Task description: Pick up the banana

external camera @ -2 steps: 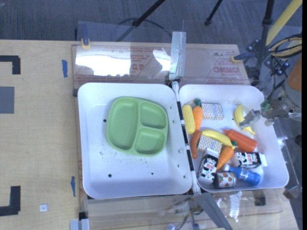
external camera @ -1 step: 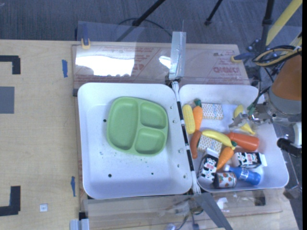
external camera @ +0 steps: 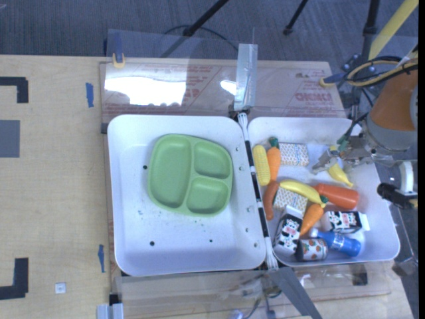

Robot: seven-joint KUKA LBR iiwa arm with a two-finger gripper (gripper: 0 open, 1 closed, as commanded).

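Clutter is my main worry: the banana (external camera: pixel 302 190) lies near the middle of the right bin (external camera: pixel 388 244), touching a red-orange vegetable (external camera: pixel 339 195) on its right-edge side, with a carrot (external camera: pixel 311 219) just beside it toward the near edge and another carrot (external camera: pixel 270 199) toward the left edge. The arm (external camera: pixel 393 111) hangs over the bin's far right corner, and I cannot tell whether the jaws are apart or together. A small yellow piece (external camera: pixel 340 173) sits right under them; I judge a descent here could catch that instead, or pinch the vegetable along with the banana. Corn (external camera: pixel 261 165) lines the left edge, 2 cow-print cartons (external camera: pixel 287 231) and a blue bottle (external camera: pixel 342 244) crowd the near edge, and a green plate (external camera: pixel 190 175) sits in the left bin (external camera: pixel 126 198).
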